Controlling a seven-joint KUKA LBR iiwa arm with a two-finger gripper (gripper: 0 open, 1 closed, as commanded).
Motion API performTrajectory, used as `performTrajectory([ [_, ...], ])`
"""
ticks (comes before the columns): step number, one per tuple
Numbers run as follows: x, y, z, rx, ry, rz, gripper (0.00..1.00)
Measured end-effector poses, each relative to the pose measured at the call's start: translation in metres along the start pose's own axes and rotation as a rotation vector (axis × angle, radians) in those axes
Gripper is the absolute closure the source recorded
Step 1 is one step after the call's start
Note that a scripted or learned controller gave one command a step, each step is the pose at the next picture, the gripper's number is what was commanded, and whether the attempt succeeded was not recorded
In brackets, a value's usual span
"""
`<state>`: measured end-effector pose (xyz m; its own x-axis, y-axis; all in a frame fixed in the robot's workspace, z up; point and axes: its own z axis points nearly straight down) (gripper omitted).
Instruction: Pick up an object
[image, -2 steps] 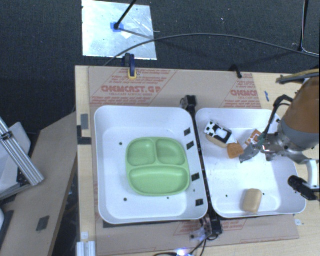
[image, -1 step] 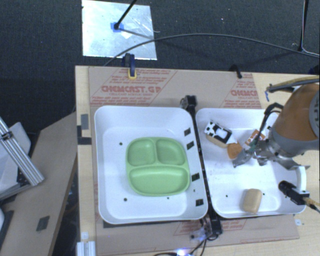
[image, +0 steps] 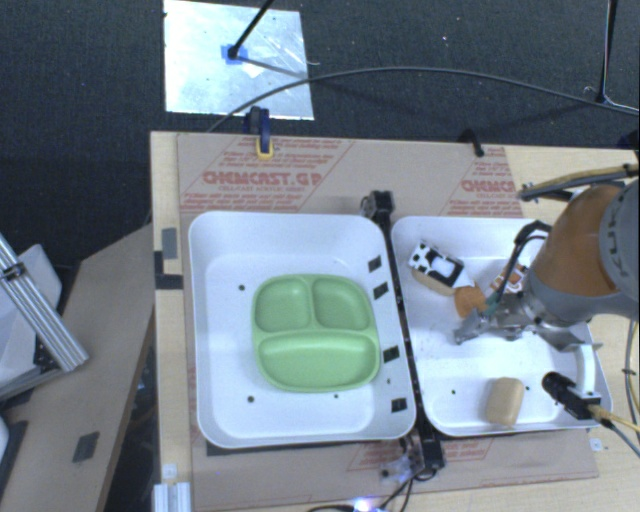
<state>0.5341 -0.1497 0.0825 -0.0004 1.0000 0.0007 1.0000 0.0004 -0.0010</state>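
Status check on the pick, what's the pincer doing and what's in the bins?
Pincer low in right bin, beside small orange object; grip unclear. Black-and-white item and tan block lie apart. Green divided plate in left bin.

Right bin: a tan block (lying flat), an orange piece, a black-and-white item.

One fixed camera looks down at a slant on both white bins, whole bench in frame
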Motion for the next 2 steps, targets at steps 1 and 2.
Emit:
performTrajectory([
  [1,0.000,0.001,-0.013,-0.004,-0.002,0.001,1.00],
  [2,-0.001,0.004,-0.056,-0.007,-0.002,-0.003,1.00],
])
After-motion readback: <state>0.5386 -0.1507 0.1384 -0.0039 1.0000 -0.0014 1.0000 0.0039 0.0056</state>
